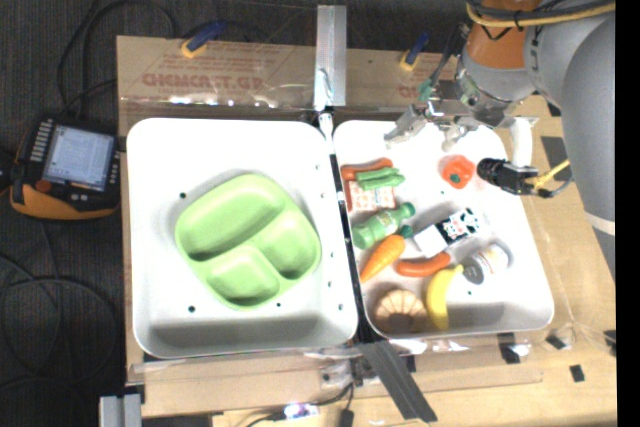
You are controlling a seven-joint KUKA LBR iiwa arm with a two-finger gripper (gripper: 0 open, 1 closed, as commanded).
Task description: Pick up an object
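Observation:
The right bin (530, 310) holds several toy foods. An orange pepper (457, 172) lies near its far right. A carrot (382, 255), a red chili (424, 265), a banana (439, 296) and a bread roll (399, 308) lie toward the front. A green bottle (384, 225), a small red and white box (371, 200) and a black and white carton (456, 227) sit mid-bin. My gripper (430, 128) hovers over the bin's far edge, open, with nothing between its fingers (404, 127). The pepper lies just right of and nearer than the gripper.
The left bin (150, 315) holds a green divided plate (248, 238). A handheld screen unit (66, 165) lies left of the bench. Blue and yellow clamps (201, 37) hold the cardboard at the back. A metal post (331, 55) stands between the bins at the far side.

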